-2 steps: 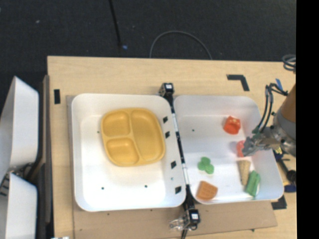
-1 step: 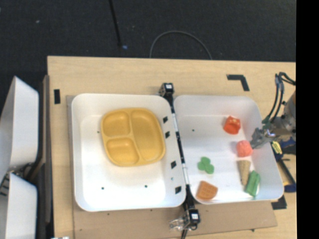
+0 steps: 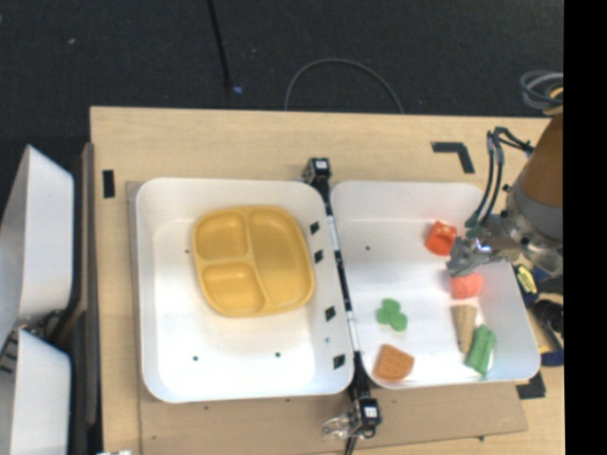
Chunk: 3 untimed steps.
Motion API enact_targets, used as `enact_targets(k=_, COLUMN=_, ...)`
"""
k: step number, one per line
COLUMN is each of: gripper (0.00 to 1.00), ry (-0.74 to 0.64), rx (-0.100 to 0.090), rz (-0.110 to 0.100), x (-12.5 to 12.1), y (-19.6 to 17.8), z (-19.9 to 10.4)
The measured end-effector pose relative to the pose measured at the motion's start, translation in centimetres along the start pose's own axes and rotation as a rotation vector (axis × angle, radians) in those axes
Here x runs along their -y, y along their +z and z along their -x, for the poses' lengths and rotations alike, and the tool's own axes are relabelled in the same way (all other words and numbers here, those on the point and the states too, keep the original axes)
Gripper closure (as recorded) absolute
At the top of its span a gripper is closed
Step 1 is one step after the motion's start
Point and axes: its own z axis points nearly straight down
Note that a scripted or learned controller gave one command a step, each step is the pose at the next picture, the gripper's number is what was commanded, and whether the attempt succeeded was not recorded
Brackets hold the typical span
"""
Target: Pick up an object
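The right bin [image 3: 379, 207] holds several small items. A red-orange piece [image 3: 439, 239] lies toward its right side, with a pink-red piece [image 3: 466, 286] just in front of it. My gripper [image 3: 469, 258] hangs between these two, directly over the back edge of the pink-red piece. A green clover-like piece [image 3: 391, 315] sits mid-bin. An orange wedge [image 3: 394, 362] lies at the front edge. A beige cone [image 3: 464, 322] and a green stick-like piece [image 3: 481, 349] lie at the front right.
The left bin [image 3: 161, 349] bears a yellow divided plate [image 3: 252, 260]. A black divider with clips [image 3: 334, 273] runs between the bins. The arm's cables [image 3: 495, 173] loop over the right bin's far right corner. Bare wooden bench [image 3: 237, 140] lies behind.
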Motion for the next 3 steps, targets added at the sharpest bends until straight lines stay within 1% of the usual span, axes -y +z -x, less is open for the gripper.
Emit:
enact_targets(k=2, gripper=1.00, ry=0.000, rx=0.000, rz=-0.001, x=-4.8, y=1.8, z=-10.4)
enact_targets(k=3, gripper=1.00, ry=-0.002, rx=-0.002, rz=0.001, x=-7.9, y=0.8, z=-15.4)
